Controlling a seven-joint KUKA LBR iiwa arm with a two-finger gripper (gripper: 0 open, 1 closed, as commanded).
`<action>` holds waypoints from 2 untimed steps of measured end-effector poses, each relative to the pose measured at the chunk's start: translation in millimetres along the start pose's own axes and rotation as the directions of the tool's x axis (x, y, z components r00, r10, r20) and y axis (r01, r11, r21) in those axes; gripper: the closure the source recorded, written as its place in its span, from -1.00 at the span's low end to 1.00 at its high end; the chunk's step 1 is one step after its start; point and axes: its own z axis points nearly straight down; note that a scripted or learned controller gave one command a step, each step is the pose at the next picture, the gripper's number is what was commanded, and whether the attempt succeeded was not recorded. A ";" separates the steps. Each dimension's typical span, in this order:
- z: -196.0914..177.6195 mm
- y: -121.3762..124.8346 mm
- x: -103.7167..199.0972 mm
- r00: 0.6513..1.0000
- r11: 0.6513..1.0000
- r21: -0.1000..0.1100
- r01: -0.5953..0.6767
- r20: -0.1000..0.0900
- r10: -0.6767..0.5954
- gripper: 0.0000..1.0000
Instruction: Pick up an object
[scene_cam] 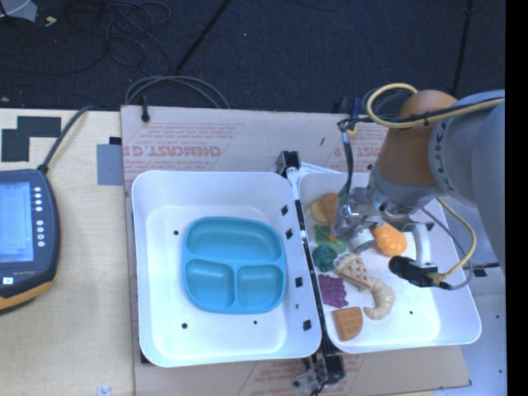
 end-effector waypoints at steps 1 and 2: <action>-9.5 -0.5 -2.3 1.000 1.000 0.002 -0.005 0.000 0.005 1.00; -60.6 -1.8 102.6 1.000 1.000 -0.008 0.013 -0.002 -0.013 1.00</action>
